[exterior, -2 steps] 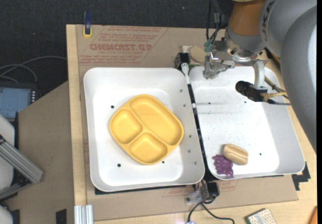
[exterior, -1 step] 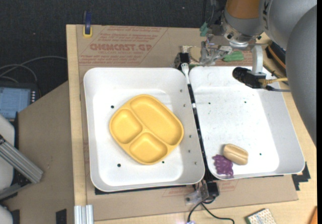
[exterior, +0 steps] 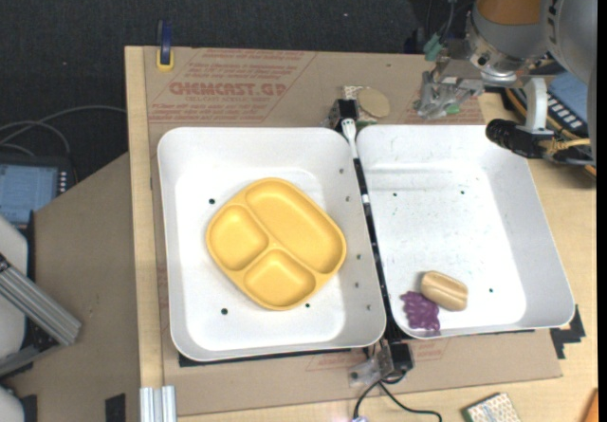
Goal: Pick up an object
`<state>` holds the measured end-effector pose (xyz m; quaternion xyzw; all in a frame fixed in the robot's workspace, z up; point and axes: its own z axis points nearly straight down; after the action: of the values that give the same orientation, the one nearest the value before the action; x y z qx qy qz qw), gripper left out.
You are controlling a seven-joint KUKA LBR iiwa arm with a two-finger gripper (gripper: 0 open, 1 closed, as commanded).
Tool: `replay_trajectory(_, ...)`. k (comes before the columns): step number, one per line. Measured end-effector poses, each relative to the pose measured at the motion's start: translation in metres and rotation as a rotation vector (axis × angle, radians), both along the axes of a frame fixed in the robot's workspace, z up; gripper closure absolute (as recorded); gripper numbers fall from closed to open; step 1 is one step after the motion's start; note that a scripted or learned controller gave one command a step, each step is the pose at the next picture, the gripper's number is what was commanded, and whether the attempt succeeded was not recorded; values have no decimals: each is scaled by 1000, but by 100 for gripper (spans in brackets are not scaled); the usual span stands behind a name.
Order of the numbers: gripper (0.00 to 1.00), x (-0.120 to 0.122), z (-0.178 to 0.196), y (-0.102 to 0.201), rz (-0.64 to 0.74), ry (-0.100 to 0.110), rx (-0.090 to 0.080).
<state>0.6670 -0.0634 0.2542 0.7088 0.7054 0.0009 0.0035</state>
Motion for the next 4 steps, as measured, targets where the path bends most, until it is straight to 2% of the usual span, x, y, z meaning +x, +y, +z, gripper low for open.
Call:
replay_trajectory(1,100,-4,-75,55,9,15,7)
replay_trajectory(2,100,-82,-66,-24,-4,12,2)
replay_trajectory(3,100,-52,-70,58,12,2,6)
replay_trajectory(4,100,3,-21,9,3,-4,0)
